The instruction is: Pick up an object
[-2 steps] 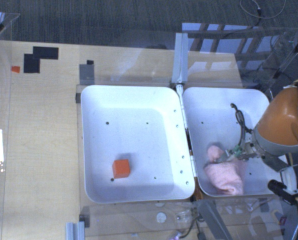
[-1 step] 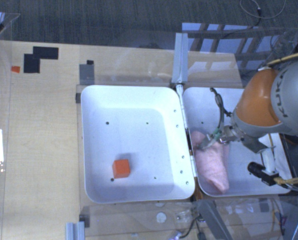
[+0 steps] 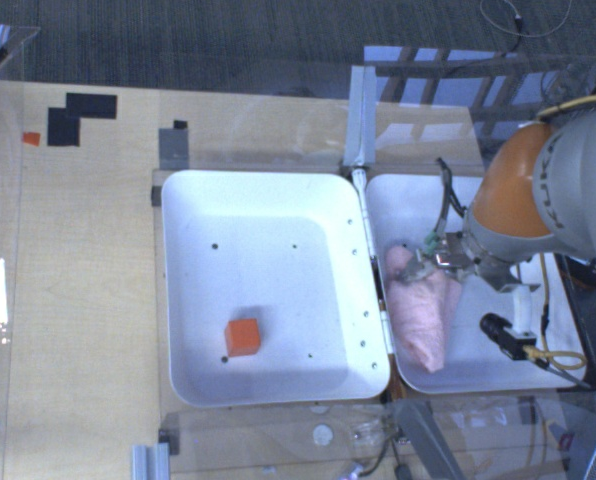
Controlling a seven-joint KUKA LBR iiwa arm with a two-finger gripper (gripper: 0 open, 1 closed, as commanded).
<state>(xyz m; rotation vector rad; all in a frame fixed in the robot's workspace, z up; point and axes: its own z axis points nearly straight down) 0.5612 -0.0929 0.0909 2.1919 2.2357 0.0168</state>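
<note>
The jaws are showing too small, tucked under the wrist, to tell whether they are spread or pressed together. The gripper (image 3: 440, 259) is hanging low inside the right bin (image 3: 410, 206), near that bin's middle. Just at its 7 o'clock side a pink bundle (image 3: 420, 320) is lying on the bin floor, soft-looking and long, stretching from the gripper down toward 6 o'clock and hugging the bin's left wall. The gripper is overlapping the bundle's upper right edge. Whether it is touching the bundle cannot be told, and nothing is visibly sitting between the jaws.

From the gripper, the arm (image 3: 513, 196) is rising toward 2 o'clock, its orange band bulging over the bin's right side.

At 9 o'clock from the gripper, across the shared wall, the left bin (image 3: 258, 223) is holding one orange cube (image 3: 243, 337), lying in its lower left part, well apart from the bundle.

Both bins are resting on a pale wooden bench (image 3: 78, 288). Far out at 10 o'clock, black patches (image 3: 78, 118) and a tiny orange mark (image 3: 30, 139) are lying flat on the bench top.
</note>
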